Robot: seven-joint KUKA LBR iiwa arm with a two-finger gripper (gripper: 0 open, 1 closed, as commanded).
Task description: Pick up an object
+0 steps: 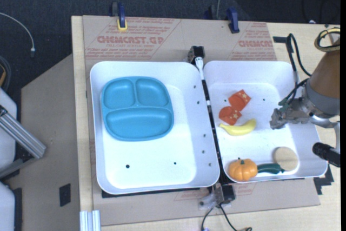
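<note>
Gripper [279, 118] low over the right bin [259, 76], at the frame's right edge; whether its fingers are wide or narrow cannot be told.

Just left of the gripper lies a yellow banana [238, 127], touching a red block [230, 114], with a second red block [240, 99] above it. Below the gripper, near the bin's lower edge, sit a beige round piece [286, 158], a teal-handled tool [268, 169] and an orange pumpkin [243, 169]. The left bin [157, 162] holds a blue divided plate [138, 108] in its upper part.

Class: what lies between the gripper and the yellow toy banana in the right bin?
Bare white bin floor separates the gripper from the yellow toy banana in the camera view.
</note>
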